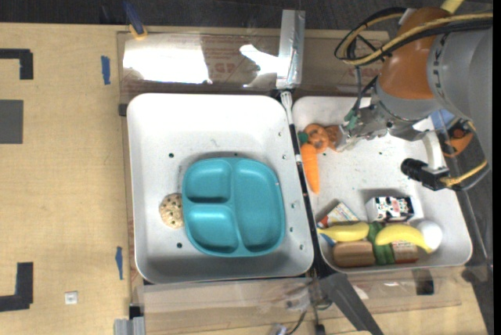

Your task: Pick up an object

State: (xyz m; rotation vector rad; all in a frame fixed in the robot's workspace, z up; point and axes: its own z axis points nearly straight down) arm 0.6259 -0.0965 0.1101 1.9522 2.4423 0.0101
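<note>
My gripper point(350, 129) hangs low over the back left part of the right bin point(454, 204). Its tip is right beside a small round orange toy point(316, 135) with a brownish piece on its right side. An orange carrot point(311, 168) lies just in front of that toy, along the bin's left wall. Nothing shows as held. Near the front of the same bin lie a black-and-white milk carton point(391, 207), a yellow banana point(349, 232), a second yellow piece with a green end point(401, 238), a brown sausage-like toy point(355, 253) and a white egg point(430, 234).
The left bin point(156, 122) holds a teal divided plate point(233, 204) with a speckled cookie point(171, 210) against its left edge. A small colourful box point(336, 214) lies behind the banana. The grey arm with its orange band point(411, 63) stands over the right bin's back right corner.
</note>
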